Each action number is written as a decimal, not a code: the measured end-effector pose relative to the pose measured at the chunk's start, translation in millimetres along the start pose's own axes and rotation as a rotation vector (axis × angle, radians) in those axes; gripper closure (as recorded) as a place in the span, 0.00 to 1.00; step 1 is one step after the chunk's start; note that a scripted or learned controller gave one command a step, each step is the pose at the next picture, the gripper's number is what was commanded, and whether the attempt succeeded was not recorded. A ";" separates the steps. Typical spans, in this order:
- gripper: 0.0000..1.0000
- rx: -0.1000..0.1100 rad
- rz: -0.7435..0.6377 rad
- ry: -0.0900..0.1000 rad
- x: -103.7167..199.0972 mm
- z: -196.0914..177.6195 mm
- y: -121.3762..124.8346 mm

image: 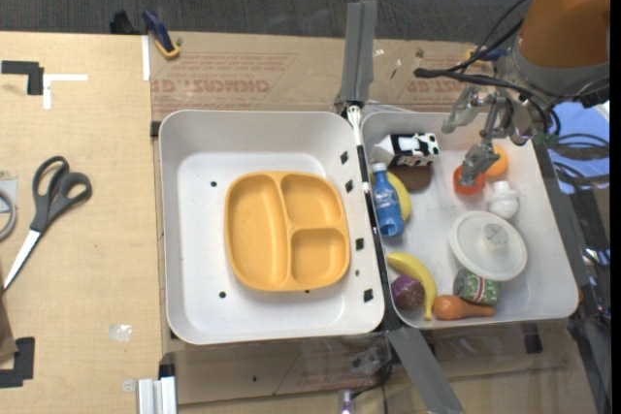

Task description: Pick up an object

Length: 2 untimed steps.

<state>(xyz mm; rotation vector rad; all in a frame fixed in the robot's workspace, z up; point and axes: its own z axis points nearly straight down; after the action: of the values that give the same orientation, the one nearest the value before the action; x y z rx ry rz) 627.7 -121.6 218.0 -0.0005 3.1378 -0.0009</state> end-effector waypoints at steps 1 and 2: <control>0.00 0.000 -0.039 -0.002 -31.8 111.4 -86.0; 0.00 0.001 0.166 -0.003 -32.6 123.5 -83.1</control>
<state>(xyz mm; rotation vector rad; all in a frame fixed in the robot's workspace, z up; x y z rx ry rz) 660.8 -204.8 94.7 0.2596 3.1245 -0.0014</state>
